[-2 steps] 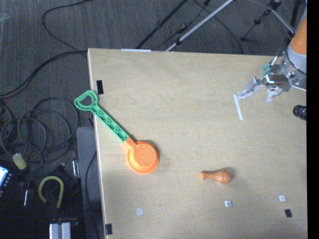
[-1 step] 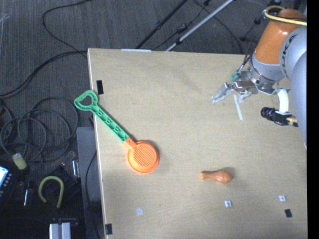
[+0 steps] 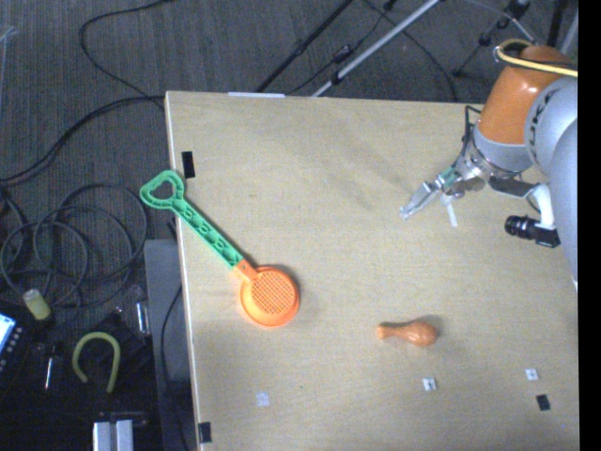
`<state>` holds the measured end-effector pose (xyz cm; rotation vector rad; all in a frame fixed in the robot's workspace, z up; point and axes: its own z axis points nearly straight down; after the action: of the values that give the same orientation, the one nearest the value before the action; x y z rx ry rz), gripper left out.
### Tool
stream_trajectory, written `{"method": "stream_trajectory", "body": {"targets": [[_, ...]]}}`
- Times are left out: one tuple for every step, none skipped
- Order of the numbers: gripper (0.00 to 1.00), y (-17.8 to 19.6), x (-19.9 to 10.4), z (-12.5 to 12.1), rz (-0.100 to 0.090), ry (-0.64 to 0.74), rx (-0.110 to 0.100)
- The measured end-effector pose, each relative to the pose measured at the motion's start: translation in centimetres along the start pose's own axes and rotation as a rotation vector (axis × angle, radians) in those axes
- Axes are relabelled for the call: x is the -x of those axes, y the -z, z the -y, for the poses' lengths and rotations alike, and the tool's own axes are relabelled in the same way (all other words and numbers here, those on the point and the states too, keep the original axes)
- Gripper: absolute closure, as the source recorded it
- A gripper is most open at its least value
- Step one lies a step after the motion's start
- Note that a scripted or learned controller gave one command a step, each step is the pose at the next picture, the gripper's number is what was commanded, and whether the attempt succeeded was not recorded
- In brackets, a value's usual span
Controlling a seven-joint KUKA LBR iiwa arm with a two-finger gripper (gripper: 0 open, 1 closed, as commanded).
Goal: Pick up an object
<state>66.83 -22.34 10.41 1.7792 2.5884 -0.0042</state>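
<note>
- The gripper (image 3: 430, 198) hangs over bare board at the right of the bench, its pale fingers (image 3: 416, 203) spread apart and slanting down toward the left, with nothing between them.
- Two things lie within reach. A small orange drumstick-shaped toy (image 3: 409, 332) rests well below the fingertips and a shade to their left; a strainer with an orange mesh head (image 3: 269, 296) and a long green handle (image 3: 202, 225) lies far off to their left and lower.
- I would judge the toy the nearer pick: the arm needs to travel down the board toward it, turn the wrist so the fingers straddle its narrow neck rather than the fat end, and close only once both tips are beside it.
- It looks smooth and rounded, so a pinch off-centre may squirt it sideways; a low, square approach seems wise.
- The strainer is flat and thin, and its handle runs on a diagonal, so the fingers would have to line up across it. That is harder, I think.
- Nothing stands between the fingers and either object; the board between them is bare.
- A few small markers (image 3: 429, 383) sit below the toy, apart from it; whether they are stickers or raised bits I cannot say from here.
- Cables (image 3: 56, 242) lie on the floor far to the left, clear of the work.
</note>
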Motion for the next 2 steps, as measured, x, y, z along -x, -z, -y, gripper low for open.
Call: {"method": "stream_trajectory", "body": {"targets": [[0.00, -1.96, -5.74, -2.25, -0.001, 0.241, 0.002], [1.00, -0.98, -5.82, -2.38, -0.001, 0.241, 0.006]]}}
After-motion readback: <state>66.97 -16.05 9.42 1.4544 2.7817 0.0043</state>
